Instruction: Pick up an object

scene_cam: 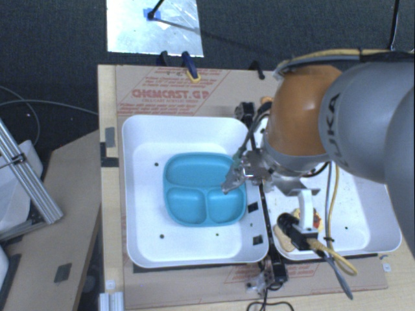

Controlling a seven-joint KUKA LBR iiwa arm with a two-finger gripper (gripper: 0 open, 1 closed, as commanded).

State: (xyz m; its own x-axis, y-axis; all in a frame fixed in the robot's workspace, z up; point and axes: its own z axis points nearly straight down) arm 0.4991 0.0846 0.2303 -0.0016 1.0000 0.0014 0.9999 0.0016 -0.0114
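A blue divided plate [198, 190] with three compartments lies flat in the middle of the left white bin [146, 173]. My gripper [233, 177] hangs low over the plate's right rim, near the wall between the two bins. The grey arm with its orange band [301, 112] reaches in from the right and hides much of the right bin [369, 229]. I see nothing held by the gripper.
A small orange-red thing [316, 220] peeks out under the wrist in the right bin. Both bins sit on a cardboard sheet [172, 92] on the bench. A shiny metal sheet [155, 18] lies beyond it at the back, and an aluminium frame [26, 180] stands at the left.
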